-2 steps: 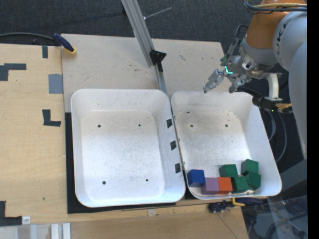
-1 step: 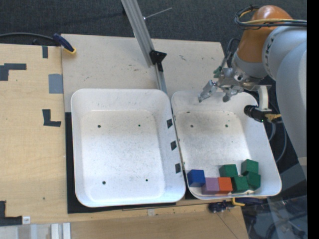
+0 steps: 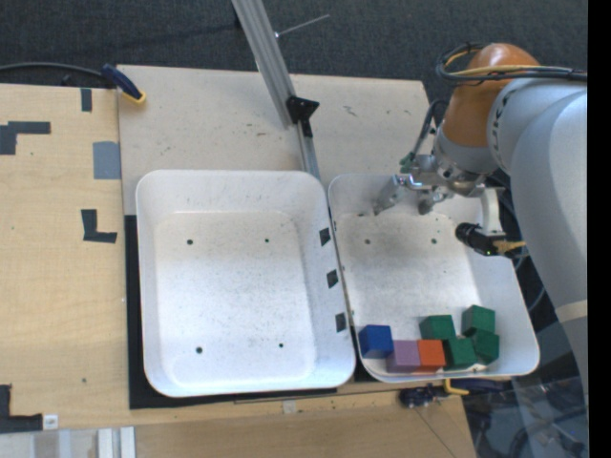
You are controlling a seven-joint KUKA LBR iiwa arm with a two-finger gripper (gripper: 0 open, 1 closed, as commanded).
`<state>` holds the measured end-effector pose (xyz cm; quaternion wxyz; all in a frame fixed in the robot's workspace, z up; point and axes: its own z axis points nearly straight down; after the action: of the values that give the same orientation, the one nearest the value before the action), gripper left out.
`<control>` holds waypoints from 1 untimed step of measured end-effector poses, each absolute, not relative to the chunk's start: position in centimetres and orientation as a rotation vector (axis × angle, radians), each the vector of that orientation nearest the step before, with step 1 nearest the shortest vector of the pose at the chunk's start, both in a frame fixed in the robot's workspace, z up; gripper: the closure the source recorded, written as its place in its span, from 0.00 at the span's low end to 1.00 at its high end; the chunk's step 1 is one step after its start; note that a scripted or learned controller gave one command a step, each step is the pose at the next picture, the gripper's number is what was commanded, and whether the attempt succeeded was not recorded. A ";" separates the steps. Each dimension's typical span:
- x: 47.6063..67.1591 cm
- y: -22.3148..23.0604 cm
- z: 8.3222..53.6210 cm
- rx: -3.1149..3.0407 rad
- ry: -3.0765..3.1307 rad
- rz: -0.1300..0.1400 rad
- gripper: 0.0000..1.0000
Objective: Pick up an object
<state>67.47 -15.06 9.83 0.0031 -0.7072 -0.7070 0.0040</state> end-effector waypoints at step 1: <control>67.4 -15.1 9.3 -2.218 -2.218 0.012 0.00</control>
<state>67.38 -15.11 9.34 0.0023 -0.7071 -0.7071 0.0039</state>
